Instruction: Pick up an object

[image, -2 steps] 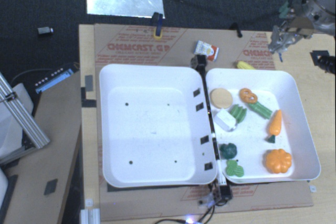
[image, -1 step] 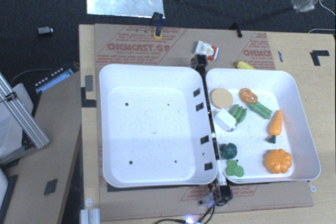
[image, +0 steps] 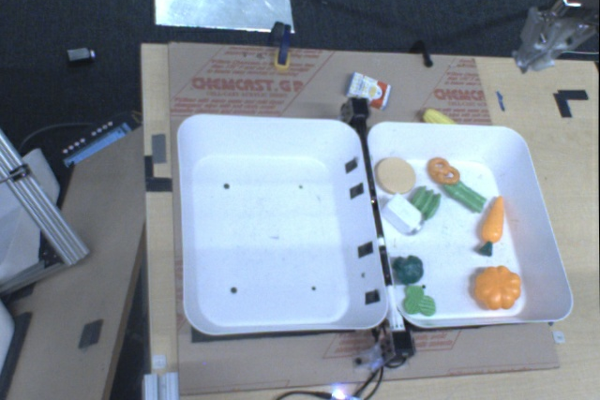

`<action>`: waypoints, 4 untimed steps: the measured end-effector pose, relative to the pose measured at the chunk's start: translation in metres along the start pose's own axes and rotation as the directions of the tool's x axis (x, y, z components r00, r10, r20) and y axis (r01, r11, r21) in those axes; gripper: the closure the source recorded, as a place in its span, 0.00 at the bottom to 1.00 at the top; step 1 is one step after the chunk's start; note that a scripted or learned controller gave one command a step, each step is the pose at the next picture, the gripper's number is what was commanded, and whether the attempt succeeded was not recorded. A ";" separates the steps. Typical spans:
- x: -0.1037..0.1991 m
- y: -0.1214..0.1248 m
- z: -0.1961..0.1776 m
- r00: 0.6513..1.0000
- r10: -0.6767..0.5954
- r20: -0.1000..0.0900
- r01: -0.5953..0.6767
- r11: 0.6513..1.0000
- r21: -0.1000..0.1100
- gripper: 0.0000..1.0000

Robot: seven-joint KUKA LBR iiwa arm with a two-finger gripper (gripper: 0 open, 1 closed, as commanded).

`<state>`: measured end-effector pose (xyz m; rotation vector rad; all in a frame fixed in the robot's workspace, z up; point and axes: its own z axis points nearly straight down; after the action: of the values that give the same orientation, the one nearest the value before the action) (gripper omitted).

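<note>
Mostly the toy food sits in the right bin (image: 525,155): one tan disc (image: 395,174), one pretzel (image: 442,170), one white block (image: 402,214), one carrot (image: 492,220), one orange pumpkin (image: 496,287), one dark green piece (image: 408,270). Three lighter green pieces are hard to identify. Left bin (image: 272,136) beside it on the desk (image: 169,229). Gripper (image: 553,37) high at upper right, well apart, partly cut off; cannot tell how its jaws stand.

tool (image: 553,33) cut off by right edge, fingers unclear; small box (image: 367,89) behind bins too small to identify.
</note>
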<state>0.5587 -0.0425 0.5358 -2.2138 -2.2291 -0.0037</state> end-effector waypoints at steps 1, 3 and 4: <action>0.029 -0.043 0.012 1.000 0.001 0.001 -0.001 1.000 0.001 1.00; 0.051 -0.072 -0.001 1.000 0.002 0.001 -0.002 1.000 -0.004 1.00; 0.075 -0.072 0.010 1.000 0.001 0.001 -0.001 1.000 -0.002 1.00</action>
<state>0.4867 0.0322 0.5261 -2.2159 -2.2291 -0.0048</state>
